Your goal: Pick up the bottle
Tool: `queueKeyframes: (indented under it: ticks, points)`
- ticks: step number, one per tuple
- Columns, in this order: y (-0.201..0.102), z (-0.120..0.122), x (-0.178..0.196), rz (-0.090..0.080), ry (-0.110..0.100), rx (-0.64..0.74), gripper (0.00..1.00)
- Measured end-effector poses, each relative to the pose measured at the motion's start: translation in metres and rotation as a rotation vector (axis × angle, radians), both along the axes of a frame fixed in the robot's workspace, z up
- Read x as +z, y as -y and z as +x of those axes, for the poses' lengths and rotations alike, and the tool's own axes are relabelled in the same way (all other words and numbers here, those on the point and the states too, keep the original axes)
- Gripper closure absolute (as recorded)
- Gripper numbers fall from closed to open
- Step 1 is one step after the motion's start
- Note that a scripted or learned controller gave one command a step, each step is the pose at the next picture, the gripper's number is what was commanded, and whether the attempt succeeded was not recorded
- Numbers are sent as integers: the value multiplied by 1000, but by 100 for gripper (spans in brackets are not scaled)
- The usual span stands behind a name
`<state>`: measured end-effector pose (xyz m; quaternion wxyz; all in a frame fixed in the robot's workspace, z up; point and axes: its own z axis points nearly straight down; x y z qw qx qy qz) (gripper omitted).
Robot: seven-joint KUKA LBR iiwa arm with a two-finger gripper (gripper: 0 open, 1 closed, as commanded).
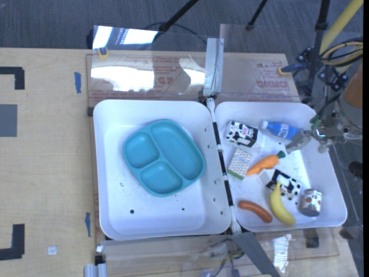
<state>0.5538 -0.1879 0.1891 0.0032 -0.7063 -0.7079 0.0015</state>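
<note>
In the right-hand bin (337,203), near its far wall, the bottle (281,130) is seen lying on its side: a blue body with a white cap end turned toward the left. Its long axis runs roughly left to right across the view, dipping slightly toward the near side at its right end. The pincer (300,142) is seen just beside that right end, a little nearer the camera, reaching in over the bin's right rim. Whether its fingers are spread or closed cannot be told; the metal parts are too small and blurred. Nothing is shown to be gripped, so the bottle is judged not yet picked up.

The coming move is judged to turn on one relation: the bottle lies to the left of the pincer and slightly farther from the camera, so a short shift along the bottle's length would be needed before closing across its narrow width.

A black-and-white carton (240,133) lies near the cap, and a toy carrot (263,164) lies nearer the camera.
</note>
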Motion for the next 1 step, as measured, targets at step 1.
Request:
queueKeyframes:
  ticks: [1]
  points:
    - [36, 52, -26, -3, 5, 58, 0]
